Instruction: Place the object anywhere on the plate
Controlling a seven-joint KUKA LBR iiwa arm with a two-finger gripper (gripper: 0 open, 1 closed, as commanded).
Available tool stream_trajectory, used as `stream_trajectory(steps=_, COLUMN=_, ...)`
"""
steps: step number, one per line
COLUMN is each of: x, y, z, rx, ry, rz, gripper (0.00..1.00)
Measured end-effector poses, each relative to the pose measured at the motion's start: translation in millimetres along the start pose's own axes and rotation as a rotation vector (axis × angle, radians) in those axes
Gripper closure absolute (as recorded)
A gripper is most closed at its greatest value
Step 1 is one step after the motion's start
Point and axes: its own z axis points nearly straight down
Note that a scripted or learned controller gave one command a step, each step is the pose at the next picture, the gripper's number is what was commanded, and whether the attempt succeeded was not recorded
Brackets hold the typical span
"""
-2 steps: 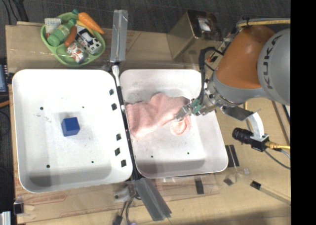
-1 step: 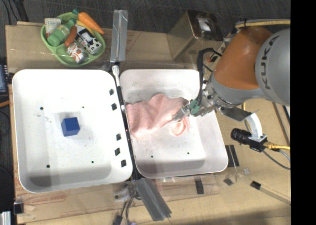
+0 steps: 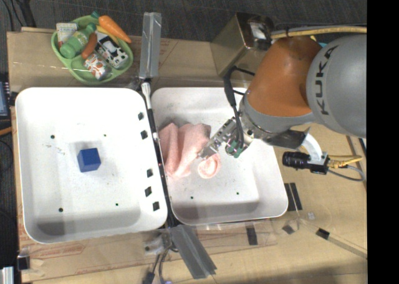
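Gripper [image 3: 211,147], grip state impossible to tell, low beside crumpled pink cloth [image 3: 182,146] and small pink ring-shaped object [image 3: 210,167]; best centred, then closed firmly.

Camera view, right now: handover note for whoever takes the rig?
Gripper: low in the right bin, at the pink cloth and small pink ring-like object; grasp can't be confirmed.
Blue cube: alone in the left bin.
Green bowl of toy food: on the bench beyond the left bin.
Done: no placement visible.
Left: identify the plate, place the object.
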Motion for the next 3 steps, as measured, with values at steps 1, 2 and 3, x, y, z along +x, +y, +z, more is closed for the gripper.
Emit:
stream_trajectory(steps=1, x=38.5, y=29.4, z=7.0, rx=0.001, ry=0.0, rz=-0.404, gripper=1.0)
stream_trajectory(steps=2, x=68.5, y=64.7, z=-4.3, rx=0.0, ry=-0.003, rz=-0.78, gripper=1.0)
stream_trajectory(steps=3, x=97.2, y=96.1, z=-7.2, rx=0.001, ry=-0.002, rz=-0.783, gripper=1.0)
